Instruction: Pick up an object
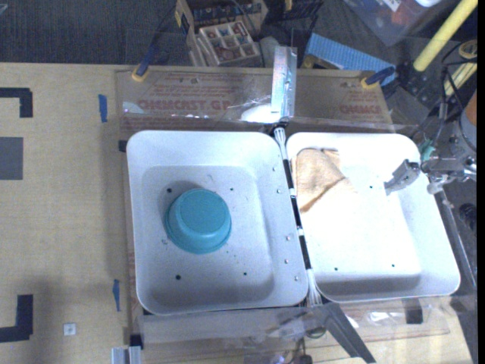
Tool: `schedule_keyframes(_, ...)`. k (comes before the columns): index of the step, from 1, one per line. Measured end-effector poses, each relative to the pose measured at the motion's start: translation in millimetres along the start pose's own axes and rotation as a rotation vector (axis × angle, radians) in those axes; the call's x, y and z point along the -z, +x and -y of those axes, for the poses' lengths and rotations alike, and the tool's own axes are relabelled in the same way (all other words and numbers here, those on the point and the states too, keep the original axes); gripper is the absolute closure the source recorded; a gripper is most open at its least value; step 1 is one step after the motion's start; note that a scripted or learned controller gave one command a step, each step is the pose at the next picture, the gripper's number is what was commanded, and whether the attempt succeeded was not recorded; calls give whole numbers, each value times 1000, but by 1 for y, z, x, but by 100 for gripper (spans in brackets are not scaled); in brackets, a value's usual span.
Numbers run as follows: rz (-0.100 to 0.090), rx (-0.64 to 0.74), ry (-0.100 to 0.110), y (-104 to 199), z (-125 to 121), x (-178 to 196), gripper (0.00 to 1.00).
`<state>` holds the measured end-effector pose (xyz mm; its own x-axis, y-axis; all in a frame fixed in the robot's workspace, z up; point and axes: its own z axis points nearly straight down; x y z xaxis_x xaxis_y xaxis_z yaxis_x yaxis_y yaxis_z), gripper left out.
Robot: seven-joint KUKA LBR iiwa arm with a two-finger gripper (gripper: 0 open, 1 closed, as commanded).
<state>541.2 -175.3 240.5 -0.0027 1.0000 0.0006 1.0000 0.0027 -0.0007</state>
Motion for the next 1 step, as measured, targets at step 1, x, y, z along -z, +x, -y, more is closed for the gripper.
schedule_keyframes(1,4,366,-6,16,-37,101,0)
